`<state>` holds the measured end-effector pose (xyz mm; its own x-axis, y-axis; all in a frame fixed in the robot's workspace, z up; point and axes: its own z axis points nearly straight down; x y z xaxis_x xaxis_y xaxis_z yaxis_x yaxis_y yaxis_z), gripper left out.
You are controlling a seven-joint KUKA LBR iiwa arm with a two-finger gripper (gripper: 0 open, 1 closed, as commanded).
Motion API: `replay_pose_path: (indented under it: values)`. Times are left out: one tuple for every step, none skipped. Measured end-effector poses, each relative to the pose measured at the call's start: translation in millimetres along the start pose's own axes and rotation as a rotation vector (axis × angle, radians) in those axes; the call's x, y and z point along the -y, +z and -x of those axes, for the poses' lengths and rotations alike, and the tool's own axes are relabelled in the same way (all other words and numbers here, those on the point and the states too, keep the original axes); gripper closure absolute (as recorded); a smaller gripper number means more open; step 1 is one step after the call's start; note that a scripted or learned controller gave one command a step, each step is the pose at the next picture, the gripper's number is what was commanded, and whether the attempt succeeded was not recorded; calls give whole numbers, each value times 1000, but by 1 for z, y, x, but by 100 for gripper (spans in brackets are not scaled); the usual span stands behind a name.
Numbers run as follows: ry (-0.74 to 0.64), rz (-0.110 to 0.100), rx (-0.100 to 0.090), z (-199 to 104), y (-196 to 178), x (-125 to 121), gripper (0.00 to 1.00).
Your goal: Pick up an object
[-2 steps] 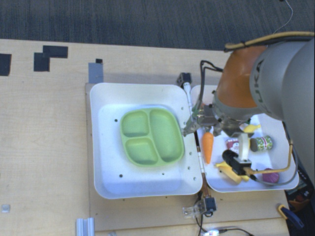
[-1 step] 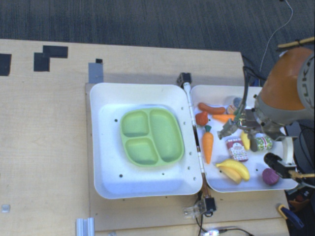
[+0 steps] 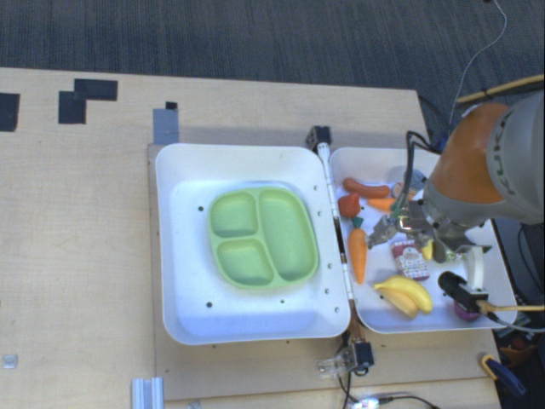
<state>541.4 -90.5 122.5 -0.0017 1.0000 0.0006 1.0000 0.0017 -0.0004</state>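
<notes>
The end effector hung low in the right bin, among crowded toy food; whether it was clenched or released could not be told. A carrot lay just left, bananas nearer. Such crowding risked a grab nudging neighbours or slipping off a rounded piece.

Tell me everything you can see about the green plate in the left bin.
The green plate is a pale green tray with rounded corners and three compartments: two smaller ones on the left side, one long one on the right. It looks like smooth plastic. It lies flat and slightly turned near the middle of the left bin, resting on the bin's floor. Nothing lies in it, and nothing else touches it.
</notes>
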Motion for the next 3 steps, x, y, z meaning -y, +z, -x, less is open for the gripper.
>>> replay_pose_path:
  values:
    - [-1,18,7,4,21,18,0]
    - [-3,20,8,4,10,17,100]
    - [-4,20,8,4,10,17,0]
